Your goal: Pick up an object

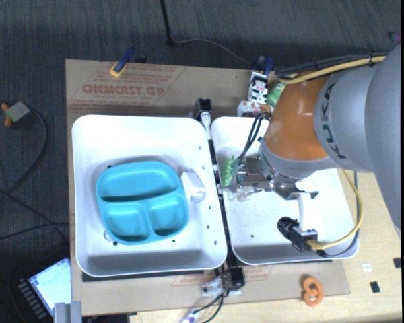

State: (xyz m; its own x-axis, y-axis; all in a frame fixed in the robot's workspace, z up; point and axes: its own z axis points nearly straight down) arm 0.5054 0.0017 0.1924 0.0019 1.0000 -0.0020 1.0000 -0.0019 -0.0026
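The arm (337,113) covers the right bin (256,244) (tool state: cannot tell); a blue divided tray (143,202) fills the left bin (94,130).

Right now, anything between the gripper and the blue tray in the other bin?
Yes: the raised rims where the two bins meet. The gripper sits low in the right bin, just beside that divider; the blue tray lies beyond it in the left bin.
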